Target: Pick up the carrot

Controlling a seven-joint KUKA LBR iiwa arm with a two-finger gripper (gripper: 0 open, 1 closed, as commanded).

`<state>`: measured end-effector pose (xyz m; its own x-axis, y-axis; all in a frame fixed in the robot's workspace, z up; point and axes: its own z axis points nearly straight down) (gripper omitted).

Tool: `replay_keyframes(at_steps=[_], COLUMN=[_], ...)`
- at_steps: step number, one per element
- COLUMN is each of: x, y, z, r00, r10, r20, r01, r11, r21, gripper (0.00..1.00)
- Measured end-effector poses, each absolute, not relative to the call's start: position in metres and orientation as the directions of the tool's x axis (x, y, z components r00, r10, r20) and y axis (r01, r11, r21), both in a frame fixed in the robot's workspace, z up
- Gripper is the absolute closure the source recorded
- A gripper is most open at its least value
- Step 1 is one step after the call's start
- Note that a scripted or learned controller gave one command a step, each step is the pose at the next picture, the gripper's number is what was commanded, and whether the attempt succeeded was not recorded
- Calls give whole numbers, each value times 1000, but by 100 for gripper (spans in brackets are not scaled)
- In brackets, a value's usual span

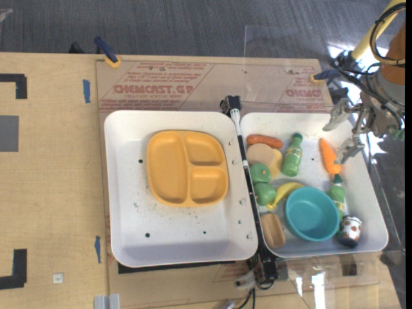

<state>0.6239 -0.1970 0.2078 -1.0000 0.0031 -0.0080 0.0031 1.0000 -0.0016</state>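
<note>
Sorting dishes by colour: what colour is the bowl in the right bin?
Teal, a blue-green; the bowl shows clearly in the camera view.

You have open floor along the back edge of the right white bin (380, 234), and a bare strip between the green plastic bottle (291, 154) and the small orange carrot (329, 157). The metal two-finger gripper (344, 134) hangs just beside the carrot at the bin's right edge. Toward the front edge, the teal bowl (311, 214), a second small green bottle (337, 195) and a dark round toy (349, 231) crowd the floor. The left white bin (125, 192) offers you wide bare margins around the yellow divided plate (187, 168).
</note>
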Motion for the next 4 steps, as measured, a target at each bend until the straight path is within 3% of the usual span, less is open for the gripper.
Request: replay_keyframes(at_steps=[1,2,3,4], x=[656,659,636,634], y=[-224,-222,-224,-224], z=[94,108,194,101], r00=[-997,-997,-772,-941], r10=[72,68,636,339], r20=[-13,-23,-13,-14], r01=[72,68,636,339], r11=[997,998,772,941], r21=[-2,-5,4,1], gripper=[0,100,100,100])
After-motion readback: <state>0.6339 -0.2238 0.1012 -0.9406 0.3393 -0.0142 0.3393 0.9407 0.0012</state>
